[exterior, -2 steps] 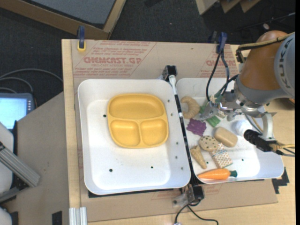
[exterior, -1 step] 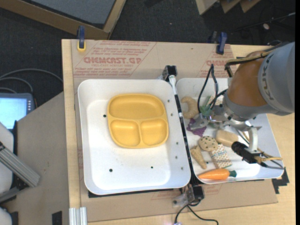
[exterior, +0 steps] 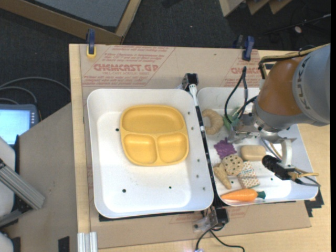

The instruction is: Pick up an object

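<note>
Two white bins: left [exterior: 100, 156] holds a yellow tray [exterior: 155, 134]; right [exterior: 302, 190] toys, tool [exterior: 242, 133] state unclear.

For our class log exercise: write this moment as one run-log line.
arm: over right bin | hand: hidden under wrist | toys: lying in right bin | yellow tray: in left bin | pick: not yet seen

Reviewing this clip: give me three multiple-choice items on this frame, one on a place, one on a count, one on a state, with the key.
1. Where is the yellow three-compartment plastic plate?
A. left white bin
B. right white bin
C. on the cardboard

2. How many compartments does it have?
A. two
B. three
C. four

3. How does the orange toy carrot lie?
A. upright
B. flat at the near rim of the right white bin
C. on the plate

Key: A, it rests in the left white bin; B, one long section and two small; B, it lies lengthwise along the rim.
</note>
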